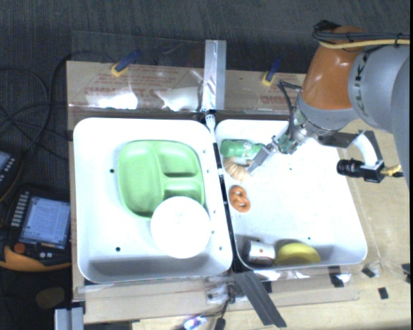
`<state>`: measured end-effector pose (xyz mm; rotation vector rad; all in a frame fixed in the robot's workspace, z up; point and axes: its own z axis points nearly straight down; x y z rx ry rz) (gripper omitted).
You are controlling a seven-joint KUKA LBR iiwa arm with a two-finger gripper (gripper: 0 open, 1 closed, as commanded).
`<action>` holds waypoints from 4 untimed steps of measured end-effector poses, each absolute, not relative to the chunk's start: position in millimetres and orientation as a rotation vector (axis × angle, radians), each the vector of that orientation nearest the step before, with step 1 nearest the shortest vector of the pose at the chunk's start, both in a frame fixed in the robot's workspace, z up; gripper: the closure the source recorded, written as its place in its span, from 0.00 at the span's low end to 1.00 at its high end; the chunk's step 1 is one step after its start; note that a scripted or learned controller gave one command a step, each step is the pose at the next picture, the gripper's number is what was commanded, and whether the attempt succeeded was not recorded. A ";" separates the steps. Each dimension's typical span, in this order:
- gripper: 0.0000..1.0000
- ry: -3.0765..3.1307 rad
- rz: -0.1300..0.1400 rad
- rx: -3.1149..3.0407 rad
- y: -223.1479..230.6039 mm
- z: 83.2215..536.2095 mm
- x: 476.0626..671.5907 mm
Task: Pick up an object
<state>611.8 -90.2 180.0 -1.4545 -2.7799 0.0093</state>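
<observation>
The pincer (pixel 260 158) is low in the right bin (pixel 316 205), near its upper left corner, reaching in on a slant from the grey arm (pixel 344 81) at the upper right. From here I cannot tell whether it is spread or closed, and nothing shows plainly gripped in it. Its tip points down and left, and right there, touching or nearly so, lies a green object (pixel 235 148) up against the wall between the two bins. Just below that sits a small orange-tan thing (pixel 234 170), and a little further down a pretzel-like piece (pixel 239 199). The green object looks the nearest candidate, lying up and left of the tip. Well apart, at the bin's lower edge, sit a yellow banana-like object (pixel 297 254) and a can-like item (pixel 260 252). The left bin (pixel 96 184) holds a green divided tray (pixel 155 170) and a white round plate (pixel 181 227).
</observation>
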 end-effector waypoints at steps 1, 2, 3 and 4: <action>0.00 -2.944 0.004 -1.096 -109.3 91.3 627.7; 0.00 -2.974 0.005 -0.996 -100.1 145.4 583.3; 0.00 -2.975 0.002 -1.027 -109.7 88.4 604.0; 1.00 -2.977 0.002 -1.030 -109.6 96.4 605.2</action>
